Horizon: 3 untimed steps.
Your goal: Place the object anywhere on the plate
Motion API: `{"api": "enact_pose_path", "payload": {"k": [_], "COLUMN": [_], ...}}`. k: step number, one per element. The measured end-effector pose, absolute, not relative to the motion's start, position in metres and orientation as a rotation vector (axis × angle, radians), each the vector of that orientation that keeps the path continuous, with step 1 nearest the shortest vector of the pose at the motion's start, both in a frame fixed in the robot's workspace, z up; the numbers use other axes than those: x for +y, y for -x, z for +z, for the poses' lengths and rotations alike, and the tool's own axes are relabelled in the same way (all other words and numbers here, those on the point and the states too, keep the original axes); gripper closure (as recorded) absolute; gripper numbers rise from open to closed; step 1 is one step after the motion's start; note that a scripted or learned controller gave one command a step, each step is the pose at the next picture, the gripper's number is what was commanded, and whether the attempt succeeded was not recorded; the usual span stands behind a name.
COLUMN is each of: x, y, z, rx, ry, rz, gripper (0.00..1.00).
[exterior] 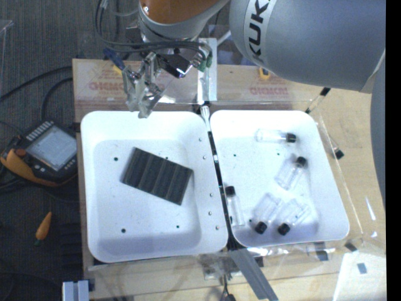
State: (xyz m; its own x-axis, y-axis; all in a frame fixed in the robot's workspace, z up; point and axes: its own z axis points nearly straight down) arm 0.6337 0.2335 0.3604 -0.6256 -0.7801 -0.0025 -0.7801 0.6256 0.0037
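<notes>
The gripper (143,99) hung over the far rim of the left bin (100,168), its jaws close together and holding nothing. The dark ribbed plate (156,175) lay flat in that bin. Several clear black-capped vials (289,173) lay scattered in the right bin (326,168).

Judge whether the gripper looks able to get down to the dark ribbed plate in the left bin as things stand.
Probably yes: the gripper hangs over the left bin's far rim, and the plate lies flat with nothing on or over it.
</notes>
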Motion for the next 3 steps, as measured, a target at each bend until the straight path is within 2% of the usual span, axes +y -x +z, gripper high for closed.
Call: {"api": "enact_pose_path", "payload": {"k": [1,2,3], "x": [0.226,0.227,0.235], "y": [-0.67,-0.67,-0.534], "z": [0.396,0.432,0.408], "rx": [2.516,2.118,2.014], "ry": [1.875,2.314,2.413], "rz": [0.01,0.011,0.011], "gripper": [1.0,1.0,1.0]}}
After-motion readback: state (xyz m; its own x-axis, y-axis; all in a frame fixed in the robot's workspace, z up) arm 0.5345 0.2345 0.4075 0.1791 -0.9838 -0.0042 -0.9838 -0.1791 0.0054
